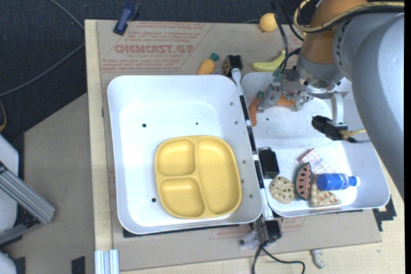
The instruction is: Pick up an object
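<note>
My gripper [277,98] is low over the far left corner of the right bin [369,199]. An orange carrot-like piece [253,112] lies just left of it against the bin wall. I see nothing clearly between its fingers. At the near end of this bin lie a round cookie [281,189], a watermelon slice [302,181], a blue bottle [335,181], a cracker [324,199] and a small pink-and-white packet [312,156]. A black block [267,162] rests by the bin's left wall.
The left bin [128,112] holds a yellow divided plate [196,175]. Behind the bins on the board lie a banana [270,63], a yellow-orange ball [268,22], a small orange toy [207,66], a dark item [232,63] and a blue object [125,18].
</note>
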